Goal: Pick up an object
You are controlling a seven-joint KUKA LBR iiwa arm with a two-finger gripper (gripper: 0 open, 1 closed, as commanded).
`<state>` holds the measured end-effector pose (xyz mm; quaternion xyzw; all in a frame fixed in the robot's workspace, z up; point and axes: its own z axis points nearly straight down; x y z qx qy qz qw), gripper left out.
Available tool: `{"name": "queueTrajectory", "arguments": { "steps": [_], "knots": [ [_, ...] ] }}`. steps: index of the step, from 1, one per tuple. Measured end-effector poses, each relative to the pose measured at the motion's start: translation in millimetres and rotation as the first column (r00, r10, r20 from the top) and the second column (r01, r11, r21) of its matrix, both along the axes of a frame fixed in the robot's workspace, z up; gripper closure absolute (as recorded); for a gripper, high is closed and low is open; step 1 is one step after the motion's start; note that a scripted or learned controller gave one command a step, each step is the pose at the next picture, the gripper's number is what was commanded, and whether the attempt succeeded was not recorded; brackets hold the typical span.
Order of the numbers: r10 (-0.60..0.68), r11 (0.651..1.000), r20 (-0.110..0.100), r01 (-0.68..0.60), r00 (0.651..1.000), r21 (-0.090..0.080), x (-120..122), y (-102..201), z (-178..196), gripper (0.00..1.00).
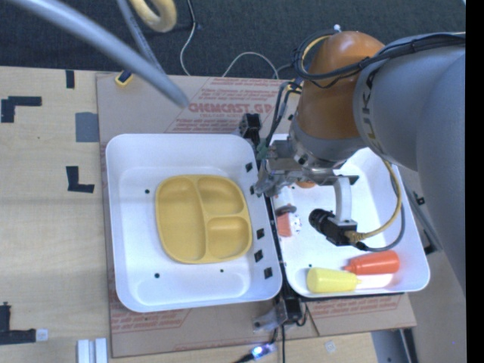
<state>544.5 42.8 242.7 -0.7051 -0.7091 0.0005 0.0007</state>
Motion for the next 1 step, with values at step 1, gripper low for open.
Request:
{"name": "queueTrajectory", "arguments": {
  "steps": [1],
  "knots": [
    [0.001, 1.000, 0.001, -0.001, 1.000, 0.001, 22.8, 47.7, -0.9, 1.00]
  ]
}}
